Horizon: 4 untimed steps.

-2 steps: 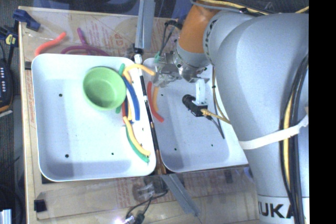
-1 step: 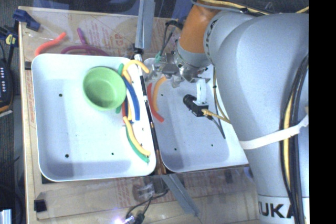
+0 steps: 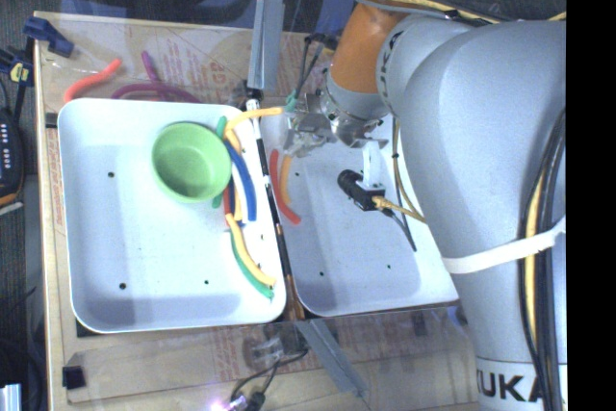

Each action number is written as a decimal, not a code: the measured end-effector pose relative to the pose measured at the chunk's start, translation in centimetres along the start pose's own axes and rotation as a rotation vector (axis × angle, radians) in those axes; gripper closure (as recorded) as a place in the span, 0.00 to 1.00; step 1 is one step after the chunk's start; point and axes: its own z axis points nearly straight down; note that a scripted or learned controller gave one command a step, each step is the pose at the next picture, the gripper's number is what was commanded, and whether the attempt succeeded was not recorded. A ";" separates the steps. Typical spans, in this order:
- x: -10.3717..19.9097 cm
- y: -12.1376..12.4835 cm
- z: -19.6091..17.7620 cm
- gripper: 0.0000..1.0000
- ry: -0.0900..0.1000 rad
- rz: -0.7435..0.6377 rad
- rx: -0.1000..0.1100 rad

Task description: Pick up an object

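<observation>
Pincer (image 3: 306, 132): low over the right white bin (image 3: 356, 289) at its 11 o'clock corner — grip state cannot be told.
Red curved plastic strip (image 3: 285, 186): thin, bent — lying at the bin's 9 o'clock edge, just below the pincer.

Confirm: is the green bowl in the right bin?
No, the green bowl sits in the left bin, beside a bundle of colored strips along that bin's right wall.

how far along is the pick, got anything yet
Nothing looks picked yet. The gripper is low over the top left corner of the right bin, close to the red strip lying there. The green bowl and coloured strips sit in the left bin. Grasping and lifting remain.
</observation>
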 end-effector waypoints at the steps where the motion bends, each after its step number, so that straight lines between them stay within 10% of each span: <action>1: 0.0 0.0 0.0 0.00 0.000 0.000 0.000; 2: -7.5 0.5 -0.8 0.00 0.003 -0.068 0.002; 3: -3.6 0.4 2.1 0.00 0.002 -0.437 -0.004; 4: -9.8 -6.6 -2.9 0.00 0.003 -0.541 0.002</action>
